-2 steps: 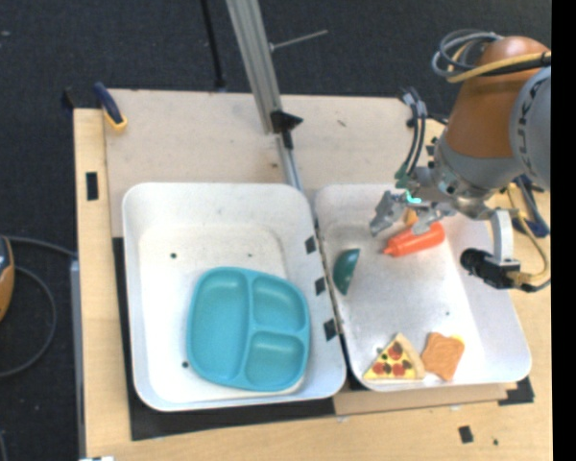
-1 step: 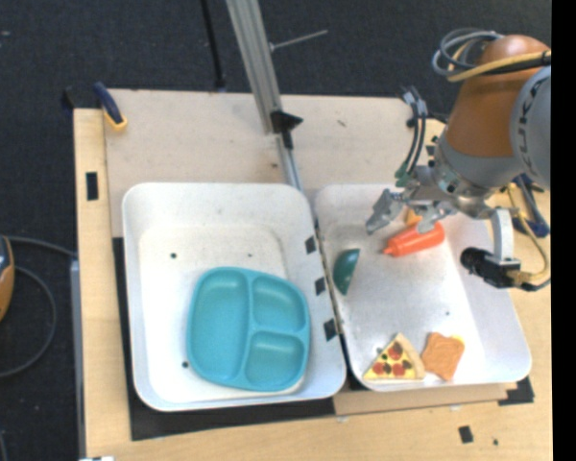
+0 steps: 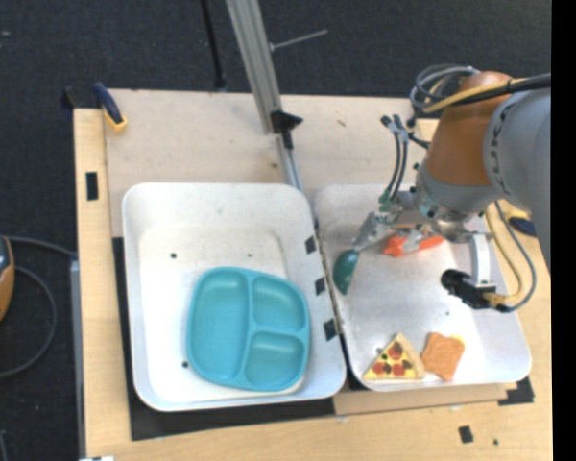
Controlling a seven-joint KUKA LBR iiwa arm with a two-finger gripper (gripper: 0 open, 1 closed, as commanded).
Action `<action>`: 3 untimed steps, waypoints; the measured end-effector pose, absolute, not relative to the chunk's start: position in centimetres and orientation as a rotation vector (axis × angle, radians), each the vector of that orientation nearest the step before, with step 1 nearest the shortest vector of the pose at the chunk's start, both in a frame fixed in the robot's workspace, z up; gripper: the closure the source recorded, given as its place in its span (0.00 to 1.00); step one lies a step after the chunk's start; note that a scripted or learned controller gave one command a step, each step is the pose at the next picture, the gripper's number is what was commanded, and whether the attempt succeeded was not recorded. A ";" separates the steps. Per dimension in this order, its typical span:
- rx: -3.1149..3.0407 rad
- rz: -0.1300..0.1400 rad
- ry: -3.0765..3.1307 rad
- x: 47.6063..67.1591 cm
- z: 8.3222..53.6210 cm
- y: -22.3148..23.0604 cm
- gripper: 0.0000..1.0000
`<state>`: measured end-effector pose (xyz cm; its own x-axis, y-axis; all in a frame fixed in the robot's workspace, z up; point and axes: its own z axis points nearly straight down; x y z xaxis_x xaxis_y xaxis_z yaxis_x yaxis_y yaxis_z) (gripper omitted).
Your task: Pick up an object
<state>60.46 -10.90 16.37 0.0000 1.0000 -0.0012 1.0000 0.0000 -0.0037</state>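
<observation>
This is a robotics lab, not a home. A pale wooden surface (image 3: pixel 192 142) stands on dark carpet (image 3: pixel 38 27) and carries two white bins (image 3: pixel 149 209), with an aluminium rail (image 3: pixel 252 51) rising behind them. Loose cables (image 3: pixel 29 286) trail over the floor, a grey and orange arm (image 3: pixel 480 142) reaches in, and toy food lies about, such as a pizza slice (image 3: pixel 396 359).

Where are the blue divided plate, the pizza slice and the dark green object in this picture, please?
blue divided plate (image 3: pixel 248 329): camera view, its centre divider.
pizza slice (image 3: pixel 395 360): camera view, its topped middle.
dark green object (image 3: pixel 345 271): camera view, its rounded body.
</observation>
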 end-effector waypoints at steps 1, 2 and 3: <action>-2.223 0.002 -2.220 60.6 12.2 -10.7 0.00; -2.224 0.002 -2.220 60.6 10.0 -10.9 0.00; -2.229 -0.001 -2.218 60.7 11.2 -11.0 1.00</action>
